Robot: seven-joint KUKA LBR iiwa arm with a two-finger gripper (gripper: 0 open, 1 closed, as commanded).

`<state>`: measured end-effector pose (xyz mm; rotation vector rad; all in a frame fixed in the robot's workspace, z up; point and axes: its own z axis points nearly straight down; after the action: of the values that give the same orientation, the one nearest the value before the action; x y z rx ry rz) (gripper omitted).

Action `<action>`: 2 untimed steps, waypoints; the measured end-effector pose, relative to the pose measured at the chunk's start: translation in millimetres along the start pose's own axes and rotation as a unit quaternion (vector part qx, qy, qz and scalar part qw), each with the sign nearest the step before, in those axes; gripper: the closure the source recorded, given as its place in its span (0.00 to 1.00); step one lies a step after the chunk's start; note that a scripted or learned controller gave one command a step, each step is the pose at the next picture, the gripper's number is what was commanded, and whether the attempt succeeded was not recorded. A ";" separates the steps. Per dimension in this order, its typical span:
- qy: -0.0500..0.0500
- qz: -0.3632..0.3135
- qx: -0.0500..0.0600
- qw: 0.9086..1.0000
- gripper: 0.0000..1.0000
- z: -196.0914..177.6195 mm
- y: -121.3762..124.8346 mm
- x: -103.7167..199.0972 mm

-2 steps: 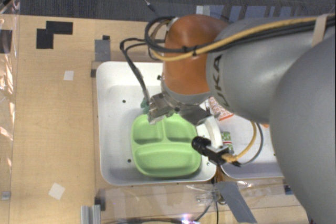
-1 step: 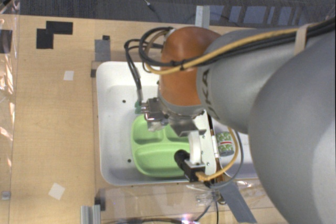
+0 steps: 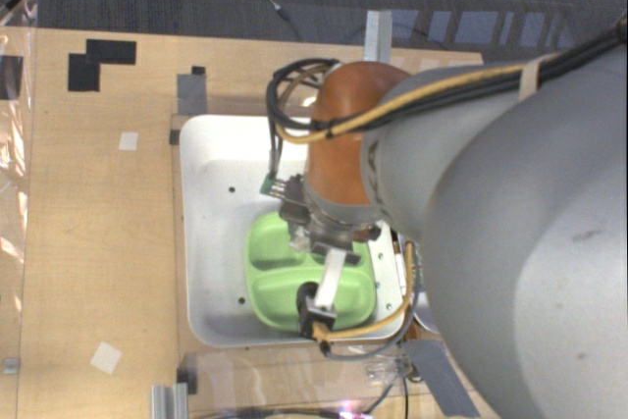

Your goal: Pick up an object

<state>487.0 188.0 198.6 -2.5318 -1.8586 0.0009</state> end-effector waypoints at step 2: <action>0.000 0.027 0.000 1.000 1.00 0.3 -10.8 33.4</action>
<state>486.6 223.0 198.3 -2.5810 -1.7897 0.0022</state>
